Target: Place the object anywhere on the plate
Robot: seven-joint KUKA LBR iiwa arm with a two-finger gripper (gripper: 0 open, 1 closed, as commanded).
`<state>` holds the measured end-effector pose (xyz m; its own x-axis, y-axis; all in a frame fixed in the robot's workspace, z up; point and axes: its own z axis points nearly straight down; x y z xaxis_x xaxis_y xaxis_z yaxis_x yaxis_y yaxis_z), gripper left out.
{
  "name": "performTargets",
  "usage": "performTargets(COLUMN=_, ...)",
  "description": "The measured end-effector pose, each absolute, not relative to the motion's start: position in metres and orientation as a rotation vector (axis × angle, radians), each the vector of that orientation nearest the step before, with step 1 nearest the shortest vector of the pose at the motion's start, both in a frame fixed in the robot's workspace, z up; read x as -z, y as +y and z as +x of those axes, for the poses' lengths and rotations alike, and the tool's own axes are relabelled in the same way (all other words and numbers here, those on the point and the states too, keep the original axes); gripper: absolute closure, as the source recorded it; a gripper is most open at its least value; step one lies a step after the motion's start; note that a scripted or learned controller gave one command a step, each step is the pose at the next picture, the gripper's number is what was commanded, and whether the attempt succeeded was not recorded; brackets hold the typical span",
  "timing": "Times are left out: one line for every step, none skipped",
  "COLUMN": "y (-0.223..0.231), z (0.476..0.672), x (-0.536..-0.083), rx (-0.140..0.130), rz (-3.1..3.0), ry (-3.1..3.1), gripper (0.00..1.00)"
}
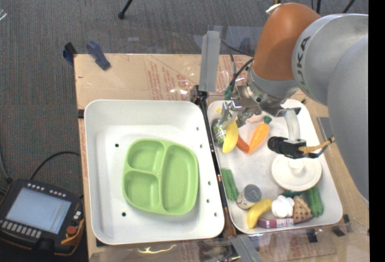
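In the camera view, I count two white bins side by side on the surface [138,77]. The left bin [99,134] carries one green plate [161,176] with three compartments, and nothing lies on it. The right bin [257,169] holds the clutter: two yellow banana pieces, one [230,138] near the bin's upper left and one [258,212] near its lower edge; one orange carrot [259,136]; two long green pieces [229,184] [314,201]; one small can [248,196]; and one white round lid [295,174]. My claw [231,115] hangs over the right bin's upper left, right above the upper banana piece. I cannot tell whether it is wide, narrow or gripping that piece. That banana lies beside the carrot, well apart from the plate.
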<state>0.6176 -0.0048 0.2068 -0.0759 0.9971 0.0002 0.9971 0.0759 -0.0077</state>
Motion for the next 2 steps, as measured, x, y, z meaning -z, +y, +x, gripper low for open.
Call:
performTargets(y=0.052, z=0.578, x=-0.185, rx=-0.007, rz=-1.863, ry=-2.523, gripper=1.00)
performTargets(y=0.136, z=0.573, x=-0.173, rx=-0.006, rz=-1.849, ry=-2.534, gripper=1.00)
